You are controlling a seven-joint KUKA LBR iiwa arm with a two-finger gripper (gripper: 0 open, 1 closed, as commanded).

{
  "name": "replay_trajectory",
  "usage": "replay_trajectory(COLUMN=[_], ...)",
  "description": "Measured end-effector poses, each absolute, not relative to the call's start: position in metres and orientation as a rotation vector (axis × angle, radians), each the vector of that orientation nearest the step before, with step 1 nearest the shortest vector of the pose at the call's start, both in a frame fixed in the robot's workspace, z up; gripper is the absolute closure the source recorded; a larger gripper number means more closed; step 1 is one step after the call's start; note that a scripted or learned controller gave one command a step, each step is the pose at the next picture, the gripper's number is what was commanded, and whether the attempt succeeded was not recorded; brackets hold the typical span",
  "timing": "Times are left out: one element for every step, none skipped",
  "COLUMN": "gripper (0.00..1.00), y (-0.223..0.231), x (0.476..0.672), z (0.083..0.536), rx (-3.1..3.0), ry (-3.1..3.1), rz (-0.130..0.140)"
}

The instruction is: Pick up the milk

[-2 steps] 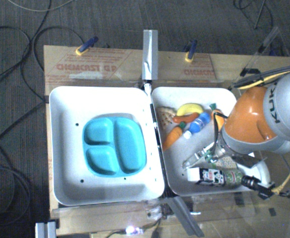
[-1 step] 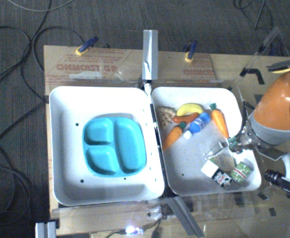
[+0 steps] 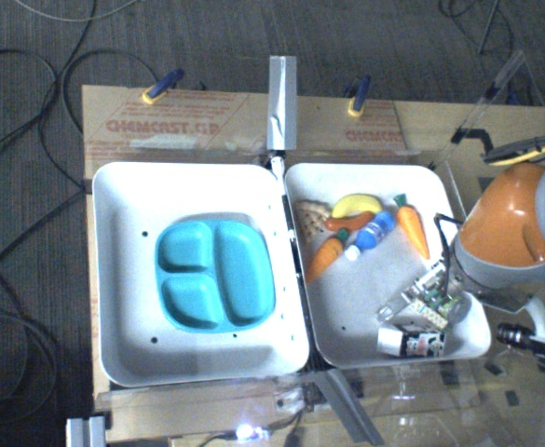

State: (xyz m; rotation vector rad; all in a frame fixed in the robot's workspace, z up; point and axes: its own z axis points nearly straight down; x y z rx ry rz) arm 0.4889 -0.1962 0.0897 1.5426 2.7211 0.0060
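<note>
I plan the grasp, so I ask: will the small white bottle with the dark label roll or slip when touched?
The small white bottle with the dark label lies on its side near the right white bin's front wall, so it probably rolls easily. Its rounded, smooth-looking body may slip. The pincer is just above it.

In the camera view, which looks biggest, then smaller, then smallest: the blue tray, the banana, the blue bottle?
1. Blue tray, by far.
2. Banana and blue bottle look about alike, too close to rank.
</note>
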Motion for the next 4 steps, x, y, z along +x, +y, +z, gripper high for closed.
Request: replay_trajectory(gripper=[1.00,1.00,1.00,1.00], y=[-0.196,-0.183,-0.202,-0.223], x=[0.491,0.485,0.484,0.485], z=[0.100,0.202,0.210,0.255], rx=[1.541,1.369,0.978,0.607], ry=[2.717,2.827,2.985,3.080], rz=[0.010,0.002,-0.001,-0.001])
